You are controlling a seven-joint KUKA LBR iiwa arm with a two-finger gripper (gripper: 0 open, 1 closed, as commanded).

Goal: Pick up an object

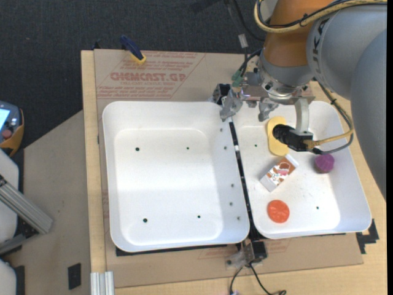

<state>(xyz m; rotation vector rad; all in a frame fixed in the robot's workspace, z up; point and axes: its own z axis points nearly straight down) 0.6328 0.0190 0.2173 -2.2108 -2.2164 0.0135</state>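
My gripper hangs over the far left corner of the right bin, above the divide between the two bins. Its fingers stand apart, open, and nothing shows between them. In the right bin lie a yellow object, partly covered by a black cable fitting, a purple ball, a small white box with red print and an orange-red disc. The yellow object is just right of and nearer than the gripper; the others lie farther toward the front.
The left bin sits beside the right one on a cardboard sheet. A blue and yellow clamp grips the sheet's far edge. The grey arm with its orange band fills the upper right.
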